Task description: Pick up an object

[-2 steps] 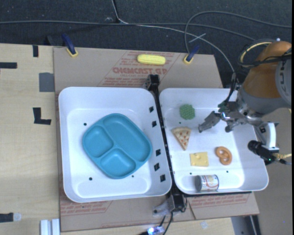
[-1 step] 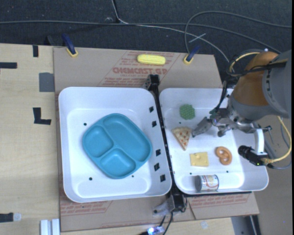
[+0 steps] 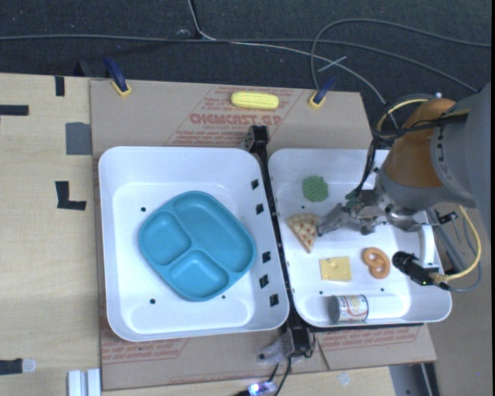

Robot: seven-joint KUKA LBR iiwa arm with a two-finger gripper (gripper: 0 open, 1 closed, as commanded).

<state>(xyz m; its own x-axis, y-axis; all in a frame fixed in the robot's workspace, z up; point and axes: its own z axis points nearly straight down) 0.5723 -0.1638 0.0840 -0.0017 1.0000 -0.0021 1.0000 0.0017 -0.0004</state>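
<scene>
The right bin (image 3: 421, 308) holds several small items: a green round piece (image 3: 315, 189), a pizza slice (image 3: 304, 230), a yellow cheese square (image 3: 336, 268), a brown pretzel (image 3: 376, 261) and a small can (image 3: 348, 308) lying on its side near the front wall. My gripper (image 3: 337, 219) reaches in from the right and sits low in this bin. Its tip is just right of the pizza slice, below the green piece and above the cheese square. I see nothing held in it.
The left bin (image 3: 115, 172) holds a blue divided plate (image 3: 196, 244). A yellow corn-like piece (image 3: 254, 100) lies on the cardboard behind the bins. Cables loop above the arm at the back right. A black divider (image 3: 268, 213) separates the bins.
</scene>
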